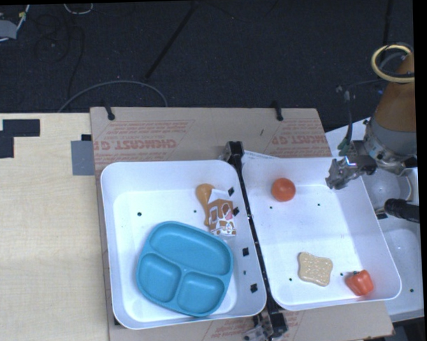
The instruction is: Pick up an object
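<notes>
Camera view | left bin (124,204): blue divided plate (183,268) lower centre, snack packet (221,217) above it | right bin (384,244): tomato (283,189) top, toast (315,268) and red pepper (359,282) bottom right | pincer (337,176) over right bin's upper right rim, opening unclear, nothing seen held

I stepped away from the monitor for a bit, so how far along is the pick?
Nothing looks picked yet. The gripper sits over the right bin's far right rim, with nothing visible in it. The tomato, the toast slice and the red pepper all lie on that bin's floor. Left to do: reaching, grasping and lifting one.
</notes>
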You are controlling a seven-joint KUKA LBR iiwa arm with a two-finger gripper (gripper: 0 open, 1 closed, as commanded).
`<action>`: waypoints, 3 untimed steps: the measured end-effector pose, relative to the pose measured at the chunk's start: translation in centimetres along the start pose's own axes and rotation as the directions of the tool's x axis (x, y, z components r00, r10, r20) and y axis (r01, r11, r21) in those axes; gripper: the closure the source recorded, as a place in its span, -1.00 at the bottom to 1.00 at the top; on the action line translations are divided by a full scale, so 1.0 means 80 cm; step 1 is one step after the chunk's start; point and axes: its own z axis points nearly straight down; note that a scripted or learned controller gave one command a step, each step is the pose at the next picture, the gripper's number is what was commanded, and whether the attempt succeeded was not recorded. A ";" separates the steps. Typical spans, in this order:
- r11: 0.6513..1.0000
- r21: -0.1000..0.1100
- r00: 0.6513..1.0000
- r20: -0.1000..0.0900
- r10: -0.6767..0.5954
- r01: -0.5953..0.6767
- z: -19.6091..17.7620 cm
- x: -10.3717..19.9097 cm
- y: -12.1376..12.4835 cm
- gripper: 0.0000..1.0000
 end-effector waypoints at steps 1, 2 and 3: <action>1.000 0.002 1.000 -0.001 -0.001 0.001 -0.037 -0.001 0.001 1.00; 1.000 0.008 1.000 -0.003 -0.001 0.001 -0.025 0.056 -0.009 1.00; 1.000 0.008 1.000 -0.004 -0.001 0.001 -0.010 0.117 -0.025 1.00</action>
